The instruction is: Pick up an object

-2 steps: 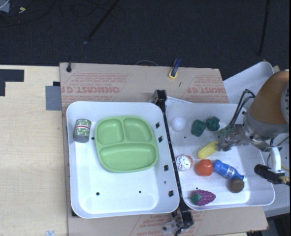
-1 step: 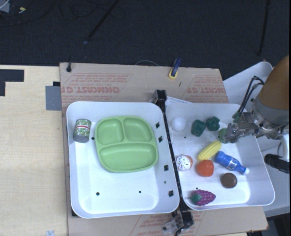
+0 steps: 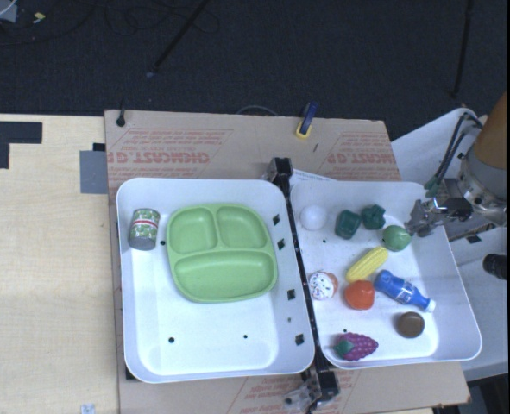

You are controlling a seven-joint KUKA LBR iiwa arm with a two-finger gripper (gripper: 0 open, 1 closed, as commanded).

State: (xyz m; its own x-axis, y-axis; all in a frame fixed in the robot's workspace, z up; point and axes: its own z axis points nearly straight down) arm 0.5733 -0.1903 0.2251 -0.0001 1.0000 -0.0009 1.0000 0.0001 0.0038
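Gripper (image 3: pixel 425 216) sits at the right bin's (image 3: pixel 462 304) far-right rim, arm (image 3: pixel 487 158) entering from the right with the orange band at frame edge. Can't tell how far it is open or whether it has hold of anything; it's too small and dark to read. Green ball (image 3: pixel 396 238) lies just left and below the gripper tip, near touching, in the bin. Further left of it: two dark green pieces (image 3: pixel 360 221) side by side, then a white ball (image 3: pixel 312 217) near the divider. Below the green ball: corn (image 3: pixel 367 263), tilted, with a blue bottle (image 3: pixel 402 290) just beside it lying on its side. Tomato (image 3: pixel 359 295) touches the corn's lower end; a white-and-red round item (image 3: pixel 323 285) sits left of that. Brown ball (image 3: pixel 410 323) lies below the bottle, grapes (image 3: pixel 357 346) at the near rim. Well away to the left, the left bin (image 3: pixel 151 335) holds a green divided plate (image 3: pixel 222 253) and a small can (image 3: pixel 144 228) beside it.
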